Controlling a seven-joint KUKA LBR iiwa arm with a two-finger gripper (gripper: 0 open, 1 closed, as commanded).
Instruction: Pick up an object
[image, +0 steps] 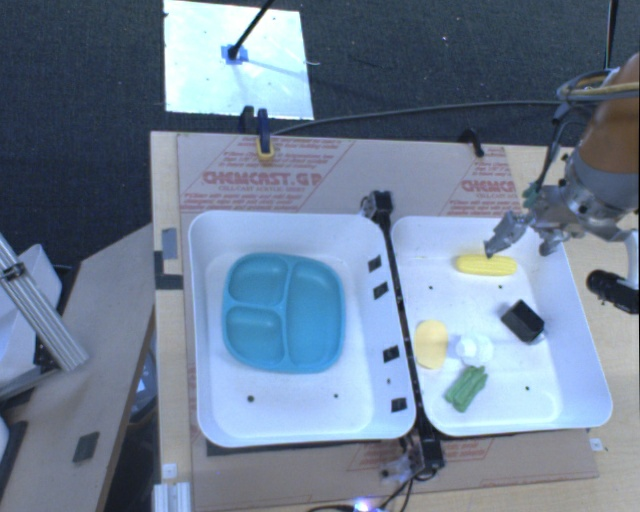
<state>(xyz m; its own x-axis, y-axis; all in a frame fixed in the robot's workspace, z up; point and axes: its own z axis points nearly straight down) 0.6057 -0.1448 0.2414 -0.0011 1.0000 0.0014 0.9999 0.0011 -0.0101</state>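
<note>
Your target, a yellow corn cob (486, 265), lies near the far edge of the right bin (585, 385), with your gripper (525, 238) spread open just above it, one finger (499, 240) poised at the cob's top. Nearer the front edge sit a black block (522, 320), a pale yellow piece (431, 343), a white cap (474, 349) and a green toy (466, 387). A blue divided plate (284, 311) rests in the left bin (215, 400).
</note>
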